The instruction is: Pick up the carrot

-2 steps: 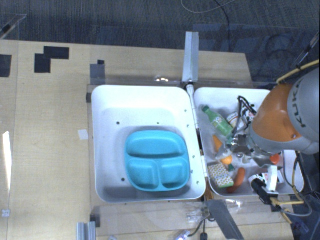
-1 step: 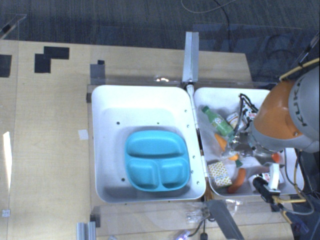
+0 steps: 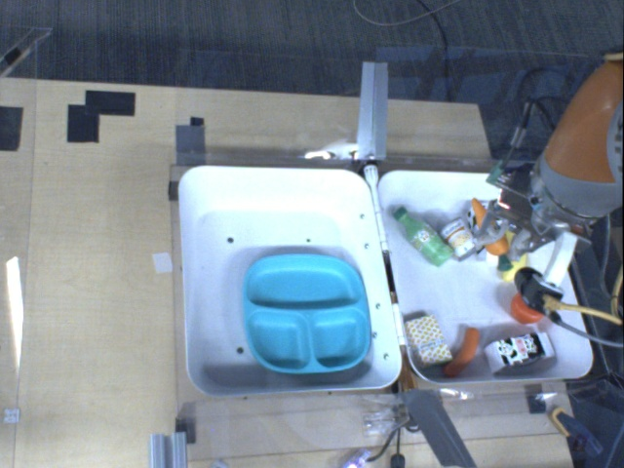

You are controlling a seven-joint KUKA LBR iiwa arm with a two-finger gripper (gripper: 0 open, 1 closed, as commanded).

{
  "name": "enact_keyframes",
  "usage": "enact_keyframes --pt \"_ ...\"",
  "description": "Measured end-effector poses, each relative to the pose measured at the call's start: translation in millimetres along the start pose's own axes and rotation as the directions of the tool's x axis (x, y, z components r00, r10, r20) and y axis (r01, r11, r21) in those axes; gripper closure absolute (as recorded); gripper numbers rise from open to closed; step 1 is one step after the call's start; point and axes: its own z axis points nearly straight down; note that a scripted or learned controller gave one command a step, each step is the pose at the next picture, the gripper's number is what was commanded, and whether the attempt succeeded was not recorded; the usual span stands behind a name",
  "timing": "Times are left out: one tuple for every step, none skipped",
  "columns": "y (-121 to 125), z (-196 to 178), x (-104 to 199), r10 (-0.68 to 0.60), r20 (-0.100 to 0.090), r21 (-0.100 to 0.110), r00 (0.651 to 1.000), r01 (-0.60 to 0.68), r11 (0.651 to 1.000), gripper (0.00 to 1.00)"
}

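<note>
The carrot [image 3: 496, 246] is a small orange piece in the right bin [image 3: 570, 364], near its far right side, mostly hidden under the gripper. Another orange tip [image 3: 477, 207] pokes out on the gripper's far side; whether it belongs to the same piece is unclear. The gripper [image 3: 504, 230] hangs low over this spot, right above the carrot, with the grey and orange arm [image 3: 585, 154] behind it. I cannot make out any contact with the carrot.
Also in the right bin: a green bottle [image 3: 421, 236], a small can [image 3: 456, 234], a patterned packet [image 3: 427, 335], a red sausage [image 3: 462, 351], a black-and-white carton [image 3: 517, 351] and a red-orange item [image 3: 526, 309]. The left bin [image 3: 210, 261] holds a blue divided tray [image 3: 307, 312].
</note>
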Motion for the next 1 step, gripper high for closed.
enact_keyframes --pt "2.2 -66.3 40.3 0.142 0.000 0.000 0.990 -0.142 0.990 1.00"
